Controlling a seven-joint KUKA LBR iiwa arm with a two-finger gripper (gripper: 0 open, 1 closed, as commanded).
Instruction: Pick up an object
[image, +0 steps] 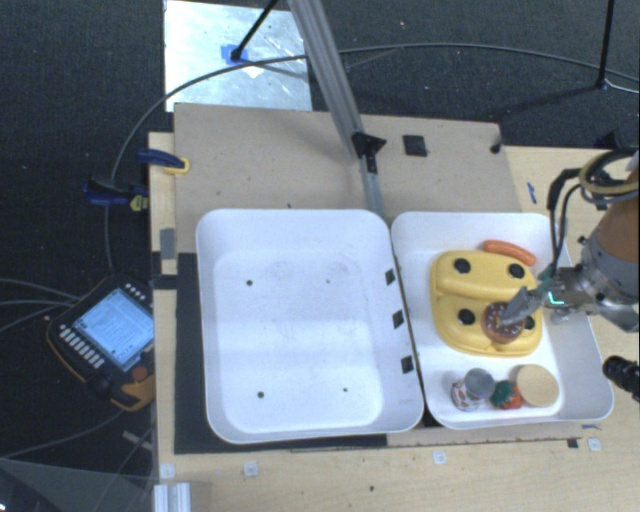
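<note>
A: Starting at the near edge of the bench, what is sitting closest to us?

B: The left bin is lying with its near rim along that edge. Going rightward, the right bin is carrying everything: a small grey and silver piece at its near side, then a red and green toy, then a tan disc, all just beside one another.

A: And behind those?

B: A large yellow toy with dark spots is lying in the middle of that bin, an orange sausage-shaped piece is resting along its far edge, and a brownish round object is sitting on its near part.

A: Where is the hand in all this?

B: It is reaching in from the right edge, its tip hanging right over the brownish round object, touching or nearly so. I cannot tell how far its fingers are spread, and nothing is showing between them.

A: How should this pick go?

B: I judge it should be centring on that round object, descending squarely, and closing firmly before lifting, since the yellow toy beneath is curved and may be letting it slide.
</note>
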